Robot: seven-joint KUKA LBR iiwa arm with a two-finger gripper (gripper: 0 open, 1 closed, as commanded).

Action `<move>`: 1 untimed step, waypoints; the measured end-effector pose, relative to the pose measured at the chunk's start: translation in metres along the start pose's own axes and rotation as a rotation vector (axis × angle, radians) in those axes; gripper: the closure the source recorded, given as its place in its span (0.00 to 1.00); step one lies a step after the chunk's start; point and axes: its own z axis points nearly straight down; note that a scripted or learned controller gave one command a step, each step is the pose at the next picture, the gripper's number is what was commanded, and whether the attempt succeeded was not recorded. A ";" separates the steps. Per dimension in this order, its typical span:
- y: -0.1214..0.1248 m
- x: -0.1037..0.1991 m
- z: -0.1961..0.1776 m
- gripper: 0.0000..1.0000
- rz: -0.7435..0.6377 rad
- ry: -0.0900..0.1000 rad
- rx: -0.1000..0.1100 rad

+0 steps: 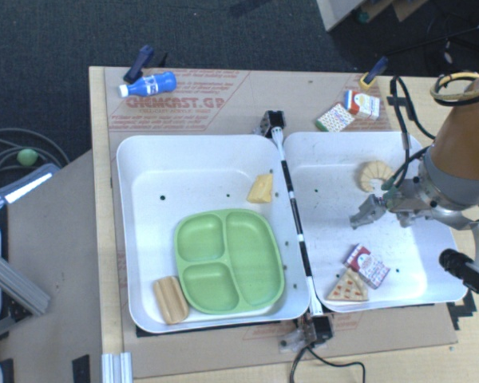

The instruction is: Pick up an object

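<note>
Two white bins sit side by side: the left bin (136,214) and the right bin (327,158). The left one holds one green divided plate (227,260), one yellow wedge (261,188) and one tan bread slice (170,299). The right one holds one round pastry (374,175), one red-and-white packet (367,265) and one pizza slice (347,288).

Blue bottle (148,84) and cartons (349,112) behind bins (136,174).

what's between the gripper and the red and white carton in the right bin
Nothing: in the camera view, bare white bin floor separates the gripper from the carton.
</note>
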 end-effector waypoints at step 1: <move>0.076 -0.029 0.031 0.00 -0.001 -0.001 -0.001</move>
